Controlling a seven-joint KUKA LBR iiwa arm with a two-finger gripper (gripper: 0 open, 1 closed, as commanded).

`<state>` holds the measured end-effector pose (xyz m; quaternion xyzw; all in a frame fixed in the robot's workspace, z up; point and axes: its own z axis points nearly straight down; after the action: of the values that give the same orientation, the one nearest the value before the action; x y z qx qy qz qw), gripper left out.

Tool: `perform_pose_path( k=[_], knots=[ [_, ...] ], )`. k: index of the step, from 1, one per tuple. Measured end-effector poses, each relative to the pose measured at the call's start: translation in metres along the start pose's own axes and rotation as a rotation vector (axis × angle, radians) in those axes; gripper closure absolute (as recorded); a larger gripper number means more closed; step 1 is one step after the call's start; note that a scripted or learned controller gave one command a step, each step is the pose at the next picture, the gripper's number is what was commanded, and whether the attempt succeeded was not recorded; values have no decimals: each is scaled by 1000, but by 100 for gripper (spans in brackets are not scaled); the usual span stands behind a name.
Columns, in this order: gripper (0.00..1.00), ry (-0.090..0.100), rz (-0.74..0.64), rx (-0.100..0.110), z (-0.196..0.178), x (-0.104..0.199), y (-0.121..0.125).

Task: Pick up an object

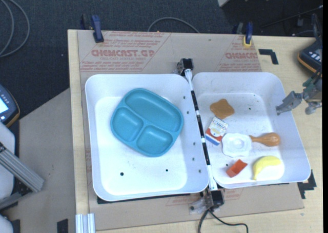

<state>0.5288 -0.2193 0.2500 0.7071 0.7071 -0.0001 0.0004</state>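
Swing gripper, fingers' spacing impossible to tell, from right bin rim down squarely over banana.

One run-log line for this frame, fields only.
gripper: over right bin's right rim, holding nothing | toy food: in right bin, untouched | blue plate: in left bin | pick: not yet done

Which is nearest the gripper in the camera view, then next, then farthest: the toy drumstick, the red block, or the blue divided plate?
Measured from the gripper at the right bin's right rim:
1. Toy drumstick, right bin, just below-left of it.
2. Red block, right bin's lower part.
3. Blue divided plate, left bin.
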Motion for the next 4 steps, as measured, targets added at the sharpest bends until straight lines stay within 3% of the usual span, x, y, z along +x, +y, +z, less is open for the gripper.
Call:
perform_pose_path(
  k=[1,2,3,4],
  knots=[
    [0,6,-1,13,139,-2,30],
    [0,8,-3,-9,162,0,-19],
    [100,3,-2,-12,151,-2,-18],
    [100,2,-1,-13,141,-2,-18]
  ],
)
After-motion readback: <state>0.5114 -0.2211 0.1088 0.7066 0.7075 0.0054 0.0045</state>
